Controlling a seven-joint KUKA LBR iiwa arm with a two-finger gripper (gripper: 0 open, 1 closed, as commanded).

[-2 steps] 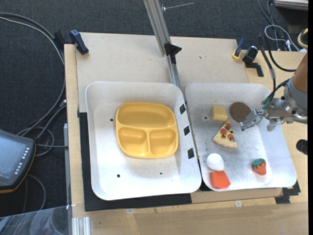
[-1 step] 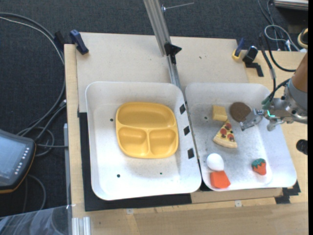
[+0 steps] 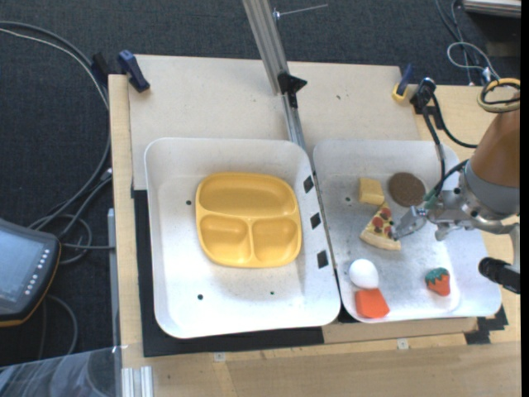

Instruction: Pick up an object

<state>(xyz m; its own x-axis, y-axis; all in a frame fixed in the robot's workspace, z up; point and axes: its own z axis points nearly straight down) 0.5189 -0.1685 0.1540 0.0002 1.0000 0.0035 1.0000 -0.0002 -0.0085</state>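
The right bin (image 3: 331, 172) holds several toy foods. A yellow cheese block (image 3: 371, 191) and a brown round cookie (image 3: 406, 188) lie at the back. A pizza slice (image 3: 380, 228) lies in the middle. A white egg (image 3: 363, 272), an orange piece (image 3: 372, 303) and a strawberry (image 3: 438, 280) sit near the front. My gripper (image 3: 423, 227) hangs low over the bin, just right of the pizza slice and in front of the cookie. Its fingers stand open, and one fingertip (image 3: 407, 222) is close to the slice's right edge. Nothing sits between them.
The left bin (image 3: 169, 296) holds a yellow compartment plate (image 3: 248, 218). A slanted metal pole (image 3: 266, 31) runs down to the divider between the bins. Cables (image 3: 438, 131) trail along the right bin's far right corner beside the arm.
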